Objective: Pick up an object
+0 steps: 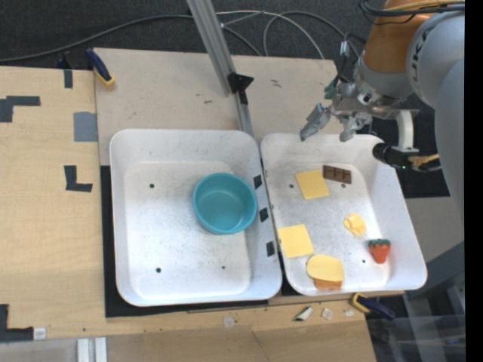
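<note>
Yellow and brown food toys lie flat in the right bin (392, 202): a chocolate bar (337, 175), a cheese slice (312, 184). So thin, they may slip out as the fingers scrape the floor. The jaws of the gripper (330, 129) hang spread and empty above the far rim.

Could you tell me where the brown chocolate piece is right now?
The chocolate piece lies near the far edge of the right bin, just right of a yellow cheese slice.
</note>
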Controlling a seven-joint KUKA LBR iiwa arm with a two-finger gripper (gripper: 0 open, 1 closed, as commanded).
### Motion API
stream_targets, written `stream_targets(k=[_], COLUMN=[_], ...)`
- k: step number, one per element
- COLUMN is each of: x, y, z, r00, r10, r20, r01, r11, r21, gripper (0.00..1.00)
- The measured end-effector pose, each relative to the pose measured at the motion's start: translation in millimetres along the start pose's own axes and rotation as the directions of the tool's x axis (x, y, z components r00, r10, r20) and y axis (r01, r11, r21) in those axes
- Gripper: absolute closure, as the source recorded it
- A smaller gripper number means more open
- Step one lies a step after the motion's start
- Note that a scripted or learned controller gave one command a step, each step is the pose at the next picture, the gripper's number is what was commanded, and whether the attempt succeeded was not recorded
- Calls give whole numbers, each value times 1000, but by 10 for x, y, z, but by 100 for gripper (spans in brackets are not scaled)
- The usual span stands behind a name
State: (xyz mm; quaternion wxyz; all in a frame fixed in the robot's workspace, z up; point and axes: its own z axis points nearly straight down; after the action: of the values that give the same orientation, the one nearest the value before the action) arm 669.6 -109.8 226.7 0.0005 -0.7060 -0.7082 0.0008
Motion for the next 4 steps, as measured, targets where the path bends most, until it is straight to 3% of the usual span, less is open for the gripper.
stream_targets(k=[1,3,4], x=[-1,-74,-66], y=[0,5,3], z=[0,1115,1394], r00=[1000,1000,1000], r10=[0,2,0], r20=[0,1,2], r01=[0,-2,0], r11=[1000,1000,1000], r21=[0,4,0], gripper=[0,0,0])
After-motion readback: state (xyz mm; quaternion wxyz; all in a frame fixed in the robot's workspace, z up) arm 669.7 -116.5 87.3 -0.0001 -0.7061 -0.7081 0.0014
